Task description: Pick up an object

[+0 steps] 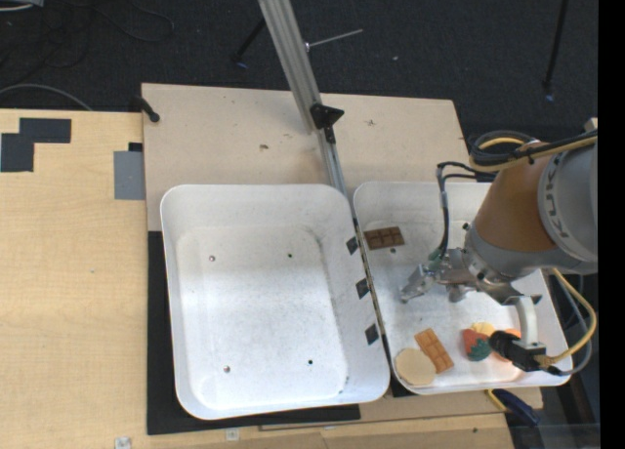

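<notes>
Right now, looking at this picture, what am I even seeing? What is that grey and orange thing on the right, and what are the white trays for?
You are looking down at a slant from one camera fixed above a workbench. The grey and orange thing is a robot arm reaching in from the right. At its end sits a gripper, a two-finger metal claw, hanging low over the right bin.

The two white trays are shallow bins side by side. The right bin holds small items: a brown chocolate-like bar near the top, an orange waffle-like piece, a pale round disc, and a red and yellow toy cluster. The left bin is beside it.

I see nothing between the claw's fingers, so it holds nothing.
</notes>
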Motion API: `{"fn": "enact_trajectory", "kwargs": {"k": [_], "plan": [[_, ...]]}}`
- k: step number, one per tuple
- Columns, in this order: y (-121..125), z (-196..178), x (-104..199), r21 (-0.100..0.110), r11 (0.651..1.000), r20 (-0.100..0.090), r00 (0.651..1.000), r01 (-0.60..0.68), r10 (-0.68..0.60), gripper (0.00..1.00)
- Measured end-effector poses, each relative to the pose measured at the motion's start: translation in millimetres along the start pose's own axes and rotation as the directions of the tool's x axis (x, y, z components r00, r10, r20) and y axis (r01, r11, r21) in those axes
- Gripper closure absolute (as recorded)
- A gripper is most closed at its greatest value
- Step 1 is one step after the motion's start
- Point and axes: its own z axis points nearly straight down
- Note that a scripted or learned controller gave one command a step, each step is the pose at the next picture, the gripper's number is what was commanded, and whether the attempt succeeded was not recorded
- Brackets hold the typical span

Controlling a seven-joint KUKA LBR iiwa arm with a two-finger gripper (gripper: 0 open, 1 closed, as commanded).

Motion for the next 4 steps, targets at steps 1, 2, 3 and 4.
{"fn": "enact_trajectory", "kwargs": {"k": [1,2,3,4], "plan": [[0,-10,-1,0.000,1.000,-0.001,1.000,-0.007,0.007,1.00],[-2,-70,-10,-0.005,1.000,0.001,1.000,-0.008,0.008,1.00],[-1,-113,-15,-0.004,1.000,0.001,1.000,-0.001,0.001,1.00],[-1,-136,-16,-0.003,1.000,0.001,1.000,0.003,-0.003,1.00]]}}
